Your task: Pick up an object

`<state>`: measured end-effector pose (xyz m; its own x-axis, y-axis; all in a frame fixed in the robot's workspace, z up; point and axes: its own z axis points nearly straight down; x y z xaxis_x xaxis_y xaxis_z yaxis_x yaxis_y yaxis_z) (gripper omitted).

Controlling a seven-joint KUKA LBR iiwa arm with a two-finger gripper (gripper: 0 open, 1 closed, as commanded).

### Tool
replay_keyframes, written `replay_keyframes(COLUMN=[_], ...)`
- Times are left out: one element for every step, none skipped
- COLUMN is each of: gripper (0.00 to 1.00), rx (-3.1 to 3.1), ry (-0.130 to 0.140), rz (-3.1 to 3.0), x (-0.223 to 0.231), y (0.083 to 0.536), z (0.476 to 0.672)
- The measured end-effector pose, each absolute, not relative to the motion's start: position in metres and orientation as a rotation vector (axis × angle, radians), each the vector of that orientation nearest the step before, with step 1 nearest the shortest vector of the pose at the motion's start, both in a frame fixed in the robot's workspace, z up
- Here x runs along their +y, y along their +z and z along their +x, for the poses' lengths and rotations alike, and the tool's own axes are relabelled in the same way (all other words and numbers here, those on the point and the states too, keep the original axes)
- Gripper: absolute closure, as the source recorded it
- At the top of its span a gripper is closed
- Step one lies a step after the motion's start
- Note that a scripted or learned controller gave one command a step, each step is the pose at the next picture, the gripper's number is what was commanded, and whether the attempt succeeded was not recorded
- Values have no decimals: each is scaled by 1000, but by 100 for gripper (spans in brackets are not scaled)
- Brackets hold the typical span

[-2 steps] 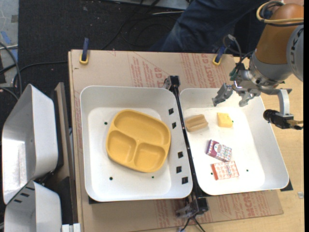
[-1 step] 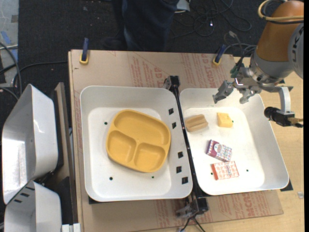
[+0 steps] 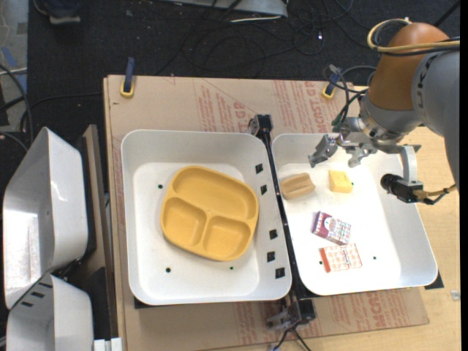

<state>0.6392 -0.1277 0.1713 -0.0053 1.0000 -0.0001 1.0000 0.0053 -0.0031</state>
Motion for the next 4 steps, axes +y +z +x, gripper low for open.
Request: replay_keyframes(gripper=[0, 0, 100, 100], rx=[-2225, -2237, -2234, -2227], ry=[4, -11, -8, -3], rz=[-2215, -2226, -2224, -2221], x=[-127, -127, -127, -130], y=[128, 96, 107, 150], z=[642, 646, 645, 646])
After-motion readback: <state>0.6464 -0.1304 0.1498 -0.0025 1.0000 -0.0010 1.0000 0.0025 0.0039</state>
